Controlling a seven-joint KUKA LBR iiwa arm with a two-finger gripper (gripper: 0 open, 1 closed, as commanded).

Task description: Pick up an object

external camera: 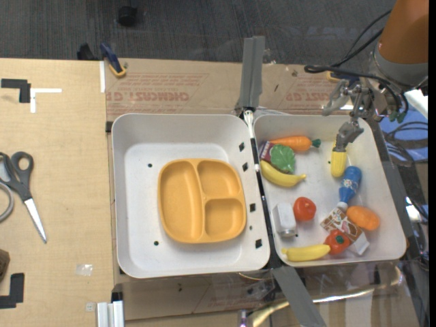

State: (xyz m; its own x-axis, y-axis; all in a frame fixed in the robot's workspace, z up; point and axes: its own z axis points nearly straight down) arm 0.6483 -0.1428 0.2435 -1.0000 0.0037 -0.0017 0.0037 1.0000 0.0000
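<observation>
1. Gripper [345,136]: hangs over the upper right part of the right bin [390,182], below the arm's grey wrist and orange band [407,19]. Whether the jaws are apart or together cannot be told; the tip reads as one dark shape against the white floor.

2. Yellow piece [337,163]: small, probably a corn cob or a pepper. It lies directly under the gripper tip, touching or nearly touching it in this slanted view. Long axis roughly up-down in the view, in line with the gripper's reach. Judged the likeliest target, being the nearest item by far. Nothing shows it clamped or lifted.

3. Blue bottle [349,184]: just below and right of the yellow piece, close enough to be nudged during a descent.

4. Carrot [294,142]: left of the gripper, long axis across the bin, well clear.

5. Banana [281,176]: left and lower, beside a green item [283,159].

6. Red tomato [304,208], orange fruit [363,217] and second banana [306,252]: lower half of the right bin, far from the gripper.

7. Left bin [129,203]: holds a yellow divided tray [201,200].

8. Governing relation: target straight below the tip, so a short vertical drop appears to suffice, no sideways shift.
</observation>
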